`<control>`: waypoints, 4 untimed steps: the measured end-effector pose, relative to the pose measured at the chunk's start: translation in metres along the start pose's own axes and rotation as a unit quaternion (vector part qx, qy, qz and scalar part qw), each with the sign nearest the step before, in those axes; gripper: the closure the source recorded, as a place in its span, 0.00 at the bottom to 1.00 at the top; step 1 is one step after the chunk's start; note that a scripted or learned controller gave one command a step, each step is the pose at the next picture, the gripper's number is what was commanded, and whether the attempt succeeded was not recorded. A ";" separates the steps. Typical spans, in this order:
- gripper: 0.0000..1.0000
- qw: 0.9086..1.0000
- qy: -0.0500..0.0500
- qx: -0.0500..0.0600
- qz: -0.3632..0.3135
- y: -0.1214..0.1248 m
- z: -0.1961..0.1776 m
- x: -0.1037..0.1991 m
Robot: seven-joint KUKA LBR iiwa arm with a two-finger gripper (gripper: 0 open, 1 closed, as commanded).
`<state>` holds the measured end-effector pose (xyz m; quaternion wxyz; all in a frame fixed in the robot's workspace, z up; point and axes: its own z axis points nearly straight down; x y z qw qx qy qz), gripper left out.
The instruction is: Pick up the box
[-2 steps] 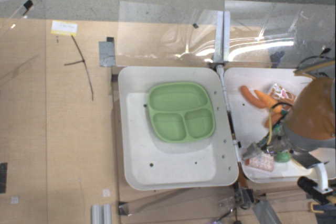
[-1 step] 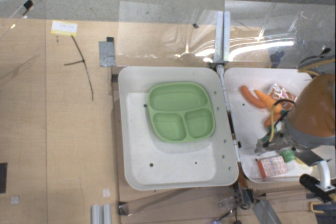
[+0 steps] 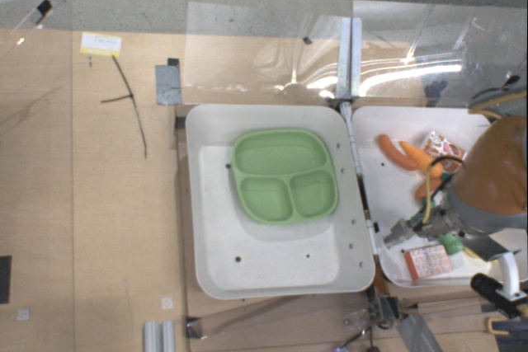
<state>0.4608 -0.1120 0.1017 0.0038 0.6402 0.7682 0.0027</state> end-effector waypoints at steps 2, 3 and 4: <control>0.00 0.993 0.000 0.002 0.122 -0.006 -0.063 -0.027; 0.00 0.996 0.000 0.003 0.094 -0.002 0.011 0.001; 0.00 0.987 0.000 0.003 0.158 -0.008 0.011 -0.032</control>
